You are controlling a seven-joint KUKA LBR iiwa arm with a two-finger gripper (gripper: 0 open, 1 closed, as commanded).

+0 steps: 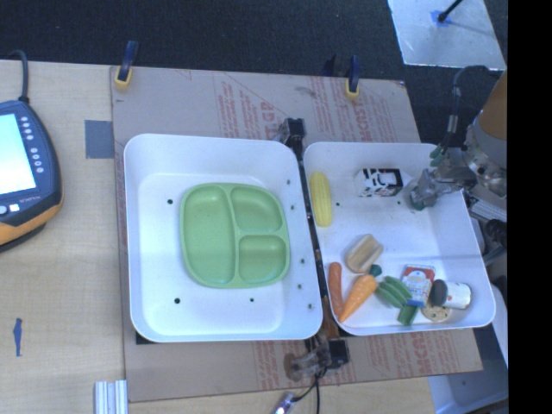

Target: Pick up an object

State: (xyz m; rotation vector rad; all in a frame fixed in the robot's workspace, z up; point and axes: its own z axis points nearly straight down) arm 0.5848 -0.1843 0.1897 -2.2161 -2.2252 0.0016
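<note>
A robot arm's gripper [420, 198] hangs over the far right side of the right bin [466, 231], its tip near a small black-and-white card [380, 181] and with bare white floor beneath it. From this slanted view the pincer reads as a grey blur, so whether it is parted or closed cannot be told; nothing can be seen between its tips.

The task names no particular object, and the choices lie mostly toward the near end of the same bin: an ear of corn [321, 198] along the left wall, a tan bread roll [364, 253] near the middle, and a carrot [359, 295] touching a reddish sausage-like piece [335, 288]. Beyond them a green vegetable [395, 293], a small red-and-white packet [417, 282] and a white tube [453, 296] crowd into the near right corner.

The risk, as things stand, is a closing grasp that meets nothing, since the gripper sits well apart from the pile. The card looks flat and may slip under the tips. In the crowded corner, a descent could knock neighbours aside or catch two pieces at once. The corn lies tight to the wall, leaving little room for a fingertip.

In the left bin [147, 231] rests a green divided tray [233, 234].
</note>
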